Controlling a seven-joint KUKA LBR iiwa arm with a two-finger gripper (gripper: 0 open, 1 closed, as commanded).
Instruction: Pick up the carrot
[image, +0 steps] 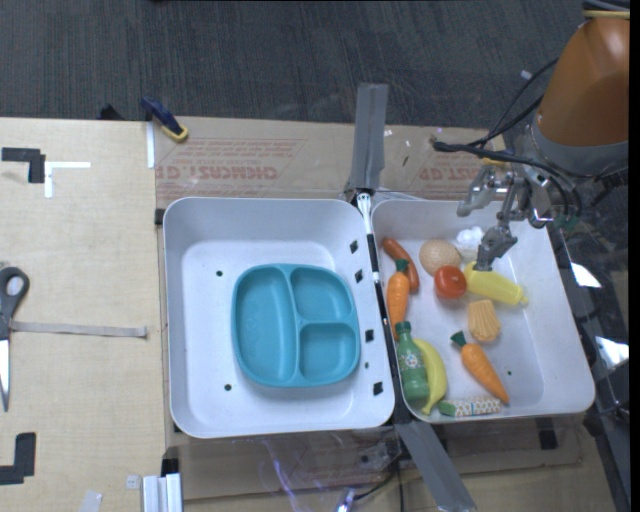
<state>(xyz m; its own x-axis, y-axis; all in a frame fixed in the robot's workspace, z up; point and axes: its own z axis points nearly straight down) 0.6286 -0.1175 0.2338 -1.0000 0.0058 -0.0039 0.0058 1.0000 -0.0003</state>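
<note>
Two white bins (190, 330) are sitting side by side. One teal plate (297, 325) is lying in the left bin. Two carrots (398, 293) (481, 367) are lying in the right bin, along with one tomato (451, 282), one banana (433, 373), one green bottle (409, 362) and one egg (438, 254).

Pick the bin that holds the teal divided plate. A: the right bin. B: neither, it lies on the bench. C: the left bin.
C: the teal divided plate lies flat inside the left bin, while the right bin holds the toy foods, among them a carrot.
</note>
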